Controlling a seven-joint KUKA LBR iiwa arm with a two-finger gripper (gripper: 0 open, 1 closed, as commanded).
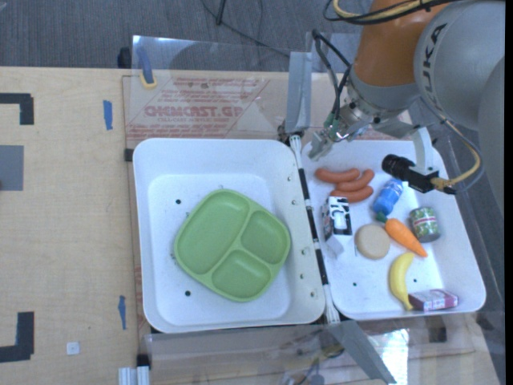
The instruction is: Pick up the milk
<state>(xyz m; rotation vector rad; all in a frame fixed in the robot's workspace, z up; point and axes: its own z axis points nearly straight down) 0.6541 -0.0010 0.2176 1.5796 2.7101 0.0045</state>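
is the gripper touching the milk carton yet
Apart. The camera view shows the gripper up at the right bin's far corner, with sausages lying between it and the milk carton.

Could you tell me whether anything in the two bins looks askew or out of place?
The small black-and-white milk carton lies tipped on its side against the right bin's left wall rather than standing upright. Nothing looks spilled.

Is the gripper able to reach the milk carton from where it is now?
Probably yes. The gripper hangs over the right bin's far left corner, and the milk carton lies nearer, by the left wall. Its top is uncovered; the sausages lie between them but apart from it.
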